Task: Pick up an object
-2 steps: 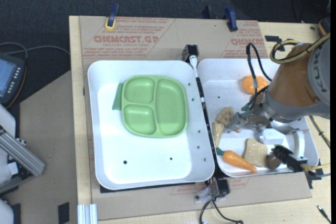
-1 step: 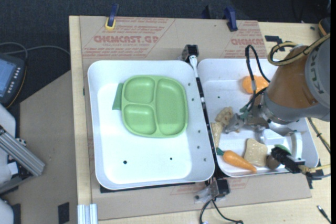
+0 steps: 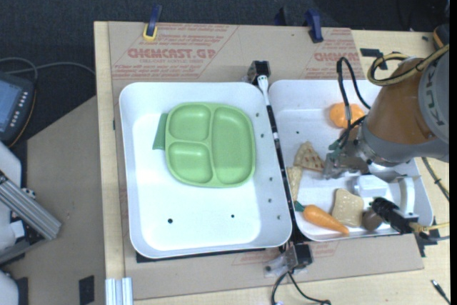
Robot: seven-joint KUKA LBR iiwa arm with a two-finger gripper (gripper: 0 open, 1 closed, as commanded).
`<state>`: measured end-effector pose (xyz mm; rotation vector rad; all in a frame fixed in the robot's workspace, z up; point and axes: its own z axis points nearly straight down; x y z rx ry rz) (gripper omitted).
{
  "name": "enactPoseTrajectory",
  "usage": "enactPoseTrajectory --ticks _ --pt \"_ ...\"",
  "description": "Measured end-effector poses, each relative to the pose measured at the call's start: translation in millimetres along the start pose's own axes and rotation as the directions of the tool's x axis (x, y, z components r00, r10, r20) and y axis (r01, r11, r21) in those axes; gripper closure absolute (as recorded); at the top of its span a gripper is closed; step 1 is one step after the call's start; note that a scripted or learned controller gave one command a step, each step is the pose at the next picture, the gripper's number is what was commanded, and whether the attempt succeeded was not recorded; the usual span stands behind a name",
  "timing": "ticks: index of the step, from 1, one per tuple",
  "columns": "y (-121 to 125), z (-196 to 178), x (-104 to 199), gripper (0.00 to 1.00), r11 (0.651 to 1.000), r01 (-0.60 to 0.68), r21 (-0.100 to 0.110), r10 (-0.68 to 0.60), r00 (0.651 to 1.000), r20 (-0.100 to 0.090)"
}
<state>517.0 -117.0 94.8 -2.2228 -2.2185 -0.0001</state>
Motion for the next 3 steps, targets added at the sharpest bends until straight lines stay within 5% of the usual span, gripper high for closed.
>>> enactPoseTrajectory --ticks 3 --pt "-1.6 -131.7 1.7 1.00 1.000 0.003 -0.006 -0.003 1.000 0.003"
